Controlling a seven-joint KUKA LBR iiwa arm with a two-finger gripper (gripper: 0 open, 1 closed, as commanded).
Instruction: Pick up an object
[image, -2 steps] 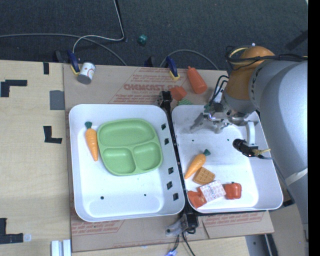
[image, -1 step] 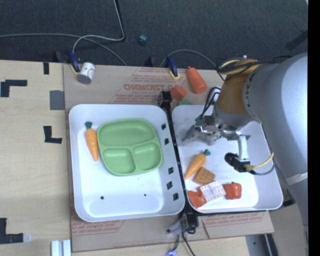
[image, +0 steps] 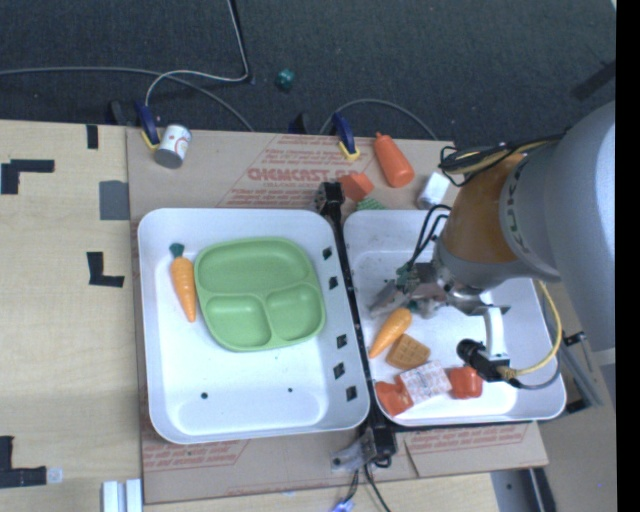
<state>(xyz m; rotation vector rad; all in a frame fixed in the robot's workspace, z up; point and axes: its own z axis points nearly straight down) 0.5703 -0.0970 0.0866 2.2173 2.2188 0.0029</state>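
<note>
Cardboard-topped counter (image: 290, 175) carries two bins, and over the right bin (image: 540, 405) the gripper (image: 405, 290) hangs just above a toy carrot (image: 390, 332), seemingly lining up a grasp, fingers' state unclear.

Only readable text: red print "CHEMCAST" on the brown cardboard sheet (image: 262, 172) under the bins, just above the left white bin. More red lettering follows it and runs along the sheet's bottom edge, too small to read.
</note>
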